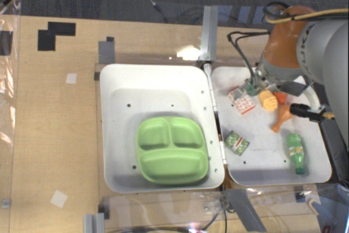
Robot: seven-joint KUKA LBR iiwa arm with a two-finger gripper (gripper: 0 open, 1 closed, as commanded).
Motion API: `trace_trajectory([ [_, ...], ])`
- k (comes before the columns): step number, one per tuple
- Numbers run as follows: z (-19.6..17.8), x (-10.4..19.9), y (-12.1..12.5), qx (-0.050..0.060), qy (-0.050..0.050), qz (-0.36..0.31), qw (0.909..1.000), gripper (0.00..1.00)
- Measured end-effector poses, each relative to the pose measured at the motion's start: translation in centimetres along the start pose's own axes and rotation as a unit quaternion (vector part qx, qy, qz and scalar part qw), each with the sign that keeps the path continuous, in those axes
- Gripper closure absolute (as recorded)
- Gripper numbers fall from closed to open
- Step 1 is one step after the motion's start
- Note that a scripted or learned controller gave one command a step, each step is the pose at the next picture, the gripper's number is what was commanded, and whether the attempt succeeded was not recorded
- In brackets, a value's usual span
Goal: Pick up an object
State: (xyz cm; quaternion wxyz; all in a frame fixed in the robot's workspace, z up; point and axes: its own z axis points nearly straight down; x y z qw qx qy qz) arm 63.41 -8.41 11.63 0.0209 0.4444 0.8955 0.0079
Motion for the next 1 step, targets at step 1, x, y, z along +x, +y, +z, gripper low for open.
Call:
trace_trajectory([
  [1,-7.42,11.91,-0.73,0.016,0.011,0.235,0.9717,1.0],
])
